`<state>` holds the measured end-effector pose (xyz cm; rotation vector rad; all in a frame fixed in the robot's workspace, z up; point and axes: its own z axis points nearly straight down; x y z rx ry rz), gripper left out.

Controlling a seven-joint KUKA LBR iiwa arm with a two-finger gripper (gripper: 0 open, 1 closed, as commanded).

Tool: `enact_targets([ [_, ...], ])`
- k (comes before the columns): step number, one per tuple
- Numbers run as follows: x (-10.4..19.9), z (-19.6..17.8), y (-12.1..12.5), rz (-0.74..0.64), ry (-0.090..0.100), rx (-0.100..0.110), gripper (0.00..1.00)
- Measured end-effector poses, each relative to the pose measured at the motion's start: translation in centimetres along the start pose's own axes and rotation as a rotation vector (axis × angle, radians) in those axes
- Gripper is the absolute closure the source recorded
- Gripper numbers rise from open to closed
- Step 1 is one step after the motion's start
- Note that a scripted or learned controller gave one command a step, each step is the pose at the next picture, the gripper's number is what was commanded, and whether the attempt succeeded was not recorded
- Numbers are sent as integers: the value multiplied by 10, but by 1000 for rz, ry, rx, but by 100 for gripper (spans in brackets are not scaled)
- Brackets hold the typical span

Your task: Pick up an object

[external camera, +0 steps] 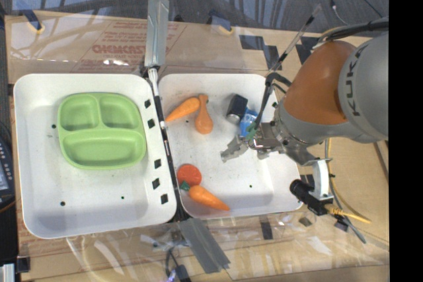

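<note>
Green divided plate [102, 129]; white bins [39, 208]; orange carrots [182, 109]; red-orange tomato [190, 174]; grey arm [370, 89], orange band [324, 86].

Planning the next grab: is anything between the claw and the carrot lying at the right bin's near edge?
Nothing visible blocks it. The claw hangs over bare bin floor, and the carrot lies down and to the left, with the red tomato touching its green end, off the straight path.
</note>
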<state>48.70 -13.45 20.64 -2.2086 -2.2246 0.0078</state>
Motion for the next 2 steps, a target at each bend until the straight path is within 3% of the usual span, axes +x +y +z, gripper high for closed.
enact_targets([
  [1, -3, 44, 61, 41, -1, -1, 0],
  [2, 10, 114, 120, -158, -1, -2, 0],
])
